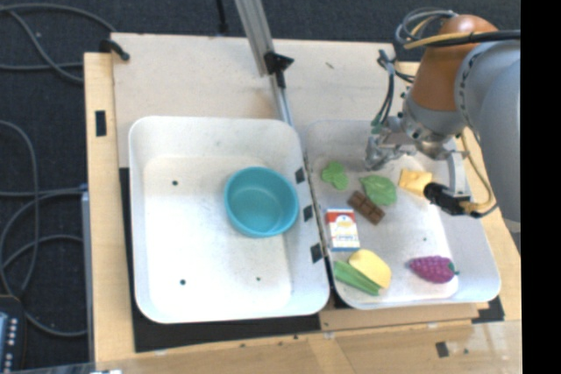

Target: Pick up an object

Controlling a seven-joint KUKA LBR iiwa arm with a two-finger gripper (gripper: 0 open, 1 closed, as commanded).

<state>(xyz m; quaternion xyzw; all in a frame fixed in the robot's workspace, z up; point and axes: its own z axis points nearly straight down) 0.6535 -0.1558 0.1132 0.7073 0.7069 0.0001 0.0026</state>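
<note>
My gripper [379,155] hangs over the back of the right bin [478,263], just above a green leafy piece [379,189]; nothing visibly hangs from it. Around it in that bin lie a second green piece [334,175], a yellow wedge [414,180], a brown chocolate bar [366,208], a small red and white box [343,230], a yellow item [372,267] on a green pod [351,278], and purple grapes [431,269].
A blue bowl [260,201] sits in the left bin [166,276], near its right side. A slanted metal pole [254,9] rises from behind the bins. The arm's grey and orange body [456,74] stands over the right bin's back right corner.
</note>
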